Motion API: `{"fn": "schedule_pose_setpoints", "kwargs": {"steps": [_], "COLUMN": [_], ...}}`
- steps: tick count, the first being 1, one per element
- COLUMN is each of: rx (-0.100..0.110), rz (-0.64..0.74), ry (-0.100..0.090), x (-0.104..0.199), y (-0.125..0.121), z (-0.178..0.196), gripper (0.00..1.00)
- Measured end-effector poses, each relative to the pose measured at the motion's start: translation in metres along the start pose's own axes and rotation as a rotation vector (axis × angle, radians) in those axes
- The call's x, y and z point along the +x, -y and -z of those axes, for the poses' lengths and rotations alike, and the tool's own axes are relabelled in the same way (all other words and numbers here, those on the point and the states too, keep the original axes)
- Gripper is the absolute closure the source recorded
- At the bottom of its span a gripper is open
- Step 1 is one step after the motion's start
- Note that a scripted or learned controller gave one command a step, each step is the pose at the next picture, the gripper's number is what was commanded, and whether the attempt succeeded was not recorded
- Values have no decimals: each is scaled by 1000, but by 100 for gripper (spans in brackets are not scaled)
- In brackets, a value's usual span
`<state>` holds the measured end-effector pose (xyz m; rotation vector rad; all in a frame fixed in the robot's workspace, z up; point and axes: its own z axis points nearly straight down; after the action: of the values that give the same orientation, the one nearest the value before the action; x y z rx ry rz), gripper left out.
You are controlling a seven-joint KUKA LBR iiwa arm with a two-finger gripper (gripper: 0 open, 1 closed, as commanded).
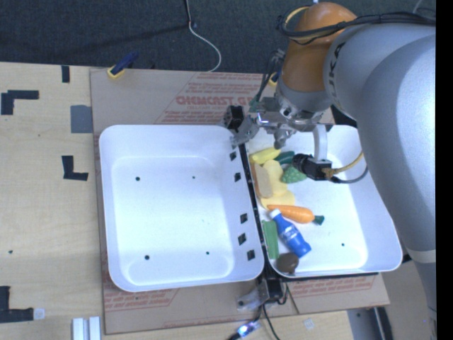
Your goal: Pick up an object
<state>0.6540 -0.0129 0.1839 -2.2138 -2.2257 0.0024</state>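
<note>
Gripper (283, 142) low over right bin (354, 250) near divider, finger state unclear. Crowded beneath: banana (265, 155), carrot (298, 214), blue bottle (291, 235). Left bin (117, 190) wide open.

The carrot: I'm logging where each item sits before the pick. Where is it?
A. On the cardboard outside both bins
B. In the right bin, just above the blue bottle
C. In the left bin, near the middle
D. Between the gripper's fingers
B: the carrot lies in the right bin, just above the blue bottle, below the gripper.
</note>
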Motion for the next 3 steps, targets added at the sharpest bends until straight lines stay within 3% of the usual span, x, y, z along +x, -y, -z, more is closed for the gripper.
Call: {"fn": "schedule_pose_setpoints", "kwargs": {"steps": [1,2,3], "rx": [-2,-5,8], "rz": [5,-8,2], "ry": [-2,3,-2], "x": [82,26,95], "y": [-15,-7,76], "z": [0,40,8], "gripper": [0,0,0]}}
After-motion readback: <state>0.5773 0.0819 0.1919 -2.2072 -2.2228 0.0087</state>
